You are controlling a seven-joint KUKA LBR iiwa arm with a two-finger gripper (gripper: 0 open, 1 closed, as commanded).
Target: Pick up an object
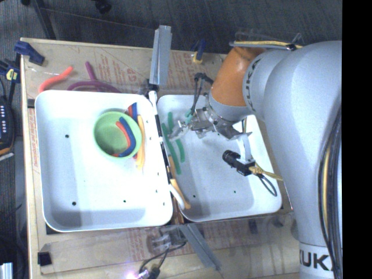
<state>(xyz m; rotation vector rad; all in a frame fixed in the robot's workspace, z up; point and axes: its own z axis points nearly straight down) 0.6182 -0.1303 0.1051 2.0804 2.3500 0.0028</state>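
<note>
Grey arm [302, 127] over two bins [58, 156]; one bowl [113, 133].

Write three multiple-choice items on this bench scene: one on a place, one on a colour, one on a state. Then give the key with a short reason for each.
1. Where does the round green bowl lie?
A. in the left white bin
B. in the right white bin
C. on the bench outside the bins

2. What colour are the thin strips in the right white bin, near its left wall?
A. red
B. green
C. blue

3. How does the round green bowl stand?
A. upside down
B. on its edge
C. mouth up, with coloured pieces in it

Key: 1 A, the bowl sits in the left bin's upper middle. 2 B, the strips are plainly green against the white floor. 3 C, its open hollow faces the camera, with red, blue and yellow pieces on its right side.
</note>
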